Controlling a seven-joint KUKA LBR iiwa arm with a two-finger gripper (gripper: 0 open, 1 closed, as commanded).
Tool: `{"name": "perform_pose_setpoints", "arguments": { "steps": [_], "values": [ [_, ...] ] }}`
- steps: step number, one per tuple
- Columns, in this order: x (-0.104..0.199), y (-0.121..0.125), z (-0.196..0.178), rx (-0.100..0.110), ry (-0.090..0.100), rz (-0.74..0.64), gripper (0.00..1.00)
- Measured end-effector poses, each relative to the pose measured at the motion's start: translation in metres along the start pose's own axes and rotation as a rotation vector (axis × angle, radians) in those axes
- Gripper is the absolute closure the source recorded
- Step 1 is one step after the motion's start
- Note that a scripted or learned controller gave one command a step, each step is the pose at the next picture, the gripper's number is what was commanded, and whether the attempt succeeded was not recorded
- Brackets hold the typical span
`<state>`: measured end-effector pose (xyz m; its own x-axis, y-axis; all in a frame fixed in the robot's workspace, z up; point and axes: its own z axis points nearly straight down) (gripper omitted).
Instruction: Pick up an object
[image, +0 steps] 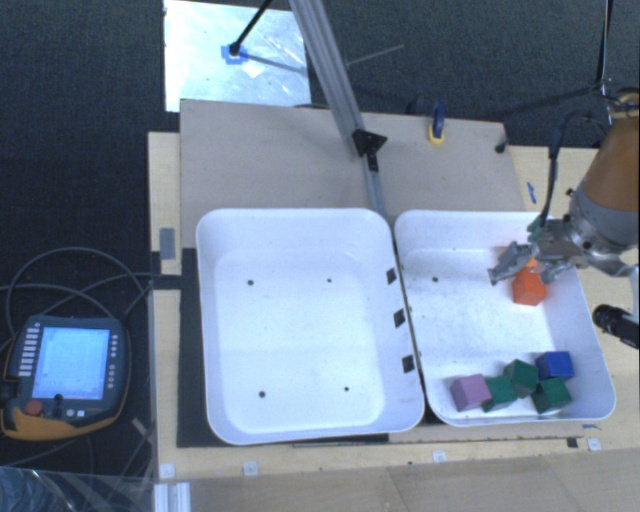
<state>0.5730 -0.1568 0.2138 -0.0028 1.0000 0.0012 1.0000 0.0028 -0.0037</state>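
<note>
An orange block (530, 290) lies in the right bin (450, 250), near its far right side. My gripper (531, 270) hangs right over the block, coming in from the right edge. It is open: its fingers (505, 266) spread wider than the block and do not press on it. The block's top edge is partly hidden by the gripper. At the bin's near right corner sit a pink block (468, 391), a blue block (555, 364) and three green blocks (520, 377).
The left bin (290, 320) stands beside the right one, the two walls touching at the middle. A slanted metal pole (340, 90) rises behind the bins. A teach pendant (65, 375) with cables lies on the floor to the left.
</note>
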Motion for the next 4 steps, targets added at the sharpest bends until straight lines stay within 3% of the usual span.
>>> {"name": "perform_pose_setpoints", "arguments": {
  "steps": [2, 3, 4],
  "values": [
    [-0.005, 0.007, 0.122, 0.0, -0.001, 0.001, 0.0],
    [-0.005, 0.009, 0.108, -0.008, -0.001, -0.001, 1.0],
    [-0.001, 0.02, 0.058, -0.01, -0.003, -0.003, 1.0]
  ]
}}
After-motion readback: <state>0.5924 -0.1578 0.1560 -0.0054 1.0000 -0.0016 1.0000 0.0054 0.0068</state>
